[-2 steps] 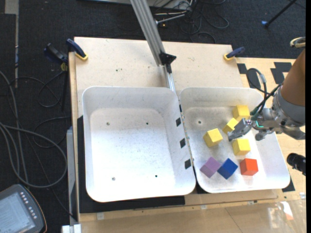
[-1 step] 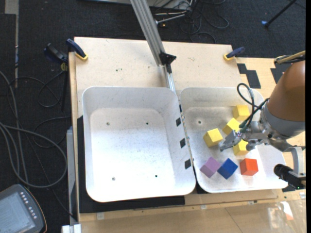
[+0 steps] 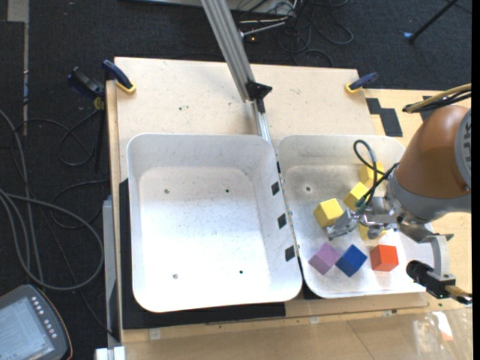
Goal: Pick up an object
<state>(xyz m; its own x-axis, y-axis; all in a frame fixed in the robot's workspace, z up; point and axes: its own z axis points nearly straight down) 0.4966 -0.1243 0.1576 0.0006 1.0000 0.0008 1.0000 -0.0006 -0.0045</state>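
In the right bin (image 3: 300, 163) lie several small blocks: a yellow cube (image 3: 328, 211), a purple block (image 3: 325, 259), a blue cube (image 3: 351, 260), an orange-red cube (image 3: 384, 257), and yellow pieces (image 3: 358, 194) partly hidden under the arm. My gripper (image 3: 352, 223) hangs low over the bin's middle, just right of the yellow cube and above the blue one. Its metal fingers (image 3: 339, 228) reach toward the yellow cube's lower right corner. I see no block between them.
The left bin (image 3: 142, 201) stands beside the right one, sharing a central wall. A slanted metal pole (image 3: 229, 40) rises from the bins' back edge. Blue and yellow clamps (image 3: 118, 76) grip the bench's far corners. The arm's orange wrist (image 3: 435, 160) covers the right bin's right side.
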